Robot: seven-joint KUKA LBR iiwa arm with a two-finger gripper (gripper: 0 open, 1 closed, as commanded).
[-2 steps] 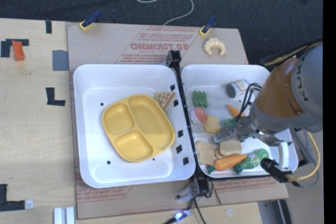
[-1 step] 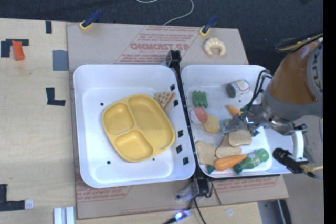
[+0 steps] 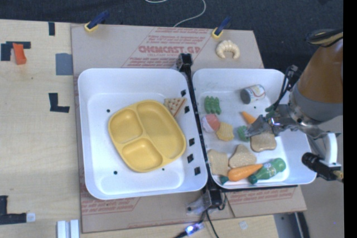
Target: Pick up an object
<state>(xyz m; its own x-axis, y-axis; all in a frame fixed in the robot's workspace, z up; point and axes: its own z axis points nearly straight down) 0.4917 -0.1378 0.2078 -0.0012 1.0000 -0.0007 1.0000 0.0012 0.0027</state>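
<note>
A grey robot gripper (image 3: 257, 130) reaches low into the right bin (image 3: 223, 78), beside toast (image 3: 264, 143). Whether its fingers are closed, I cannot tell. Approach step; next needs a firm grasp.

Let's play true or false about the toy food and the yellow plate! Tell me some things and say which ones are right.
1. The yellow plate lies in the left bin. True.
2. The croissant lies inside the right bin. False: it sits outside, on the cardboard behind that bin.
3. The yellow plate has food piled in its compartments. False: its three compartments hold nothing.
4. The orange carrot lies beside the green bottle near the right bin's front edge. True.
5. The gripper is over the left bin. False: it is over the right bin, among the toy food.
</note>
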